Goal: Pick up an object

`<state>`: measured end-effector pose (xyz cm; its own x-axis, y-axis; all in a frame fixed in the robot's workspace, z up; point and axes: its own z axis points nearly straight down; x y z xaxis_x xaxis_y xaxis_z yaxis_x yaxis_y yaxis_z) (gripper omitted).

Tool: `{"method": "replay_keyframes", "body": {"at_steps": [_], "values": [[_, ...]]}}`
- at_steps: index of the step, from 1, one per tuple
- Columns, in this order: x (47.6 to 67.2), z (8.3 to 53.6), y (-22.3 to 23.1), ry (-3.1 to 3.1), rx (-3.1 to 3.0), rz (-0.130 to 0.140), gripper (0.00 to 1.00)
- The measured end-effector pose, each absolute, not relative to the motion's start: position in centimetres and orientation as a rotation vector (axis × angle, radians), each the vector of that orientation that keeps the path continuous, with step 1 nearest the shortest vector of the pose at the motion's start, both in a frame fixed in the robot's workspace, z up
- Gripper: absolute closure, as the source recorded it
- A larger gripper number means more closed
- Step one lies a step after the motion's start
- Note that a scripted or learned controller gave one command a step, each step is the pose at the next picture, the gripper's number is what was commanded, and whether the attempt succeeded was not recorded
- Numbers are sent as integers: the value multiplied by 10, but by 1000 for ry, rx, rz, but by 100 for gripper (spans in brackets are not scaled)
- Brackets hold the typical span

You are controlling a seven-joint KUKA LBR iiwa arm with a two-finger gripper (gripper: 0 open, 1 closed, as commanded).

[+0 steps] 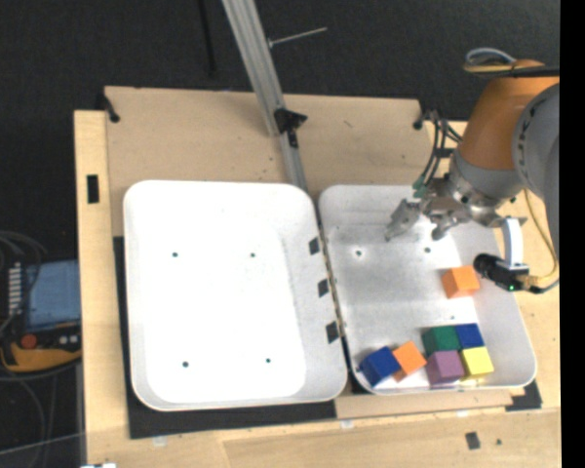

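Above the right-hand shallow white bin (370, 213), the arm's two-finger gripper (420, 224) hangs with fingers spread apart, holding nothing. A small orange block (460, 281) lies nearby on the bin floor, apart from blue, orange, green, purple and yellow cubes (431, 355) clustered along its front wall.

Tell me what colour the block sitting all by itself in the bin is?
Orange. The lone block shows best in the camera view, lying in the right bin.
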<state>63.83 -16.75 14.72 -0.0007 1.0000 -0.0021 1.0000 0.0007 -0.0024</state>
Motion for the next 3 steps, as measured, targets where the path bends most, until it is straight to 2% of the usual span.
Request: {"method": "replay_keyframes", "body": {"at_steps": [1, 2, 3], "values": [[640, 162, -169, -2224, -2227, -4, 100], [641, 227, -168, -2230, -2224, -7, 100], [642, 265, -170, -2230, -2220, -4, 100]]}}
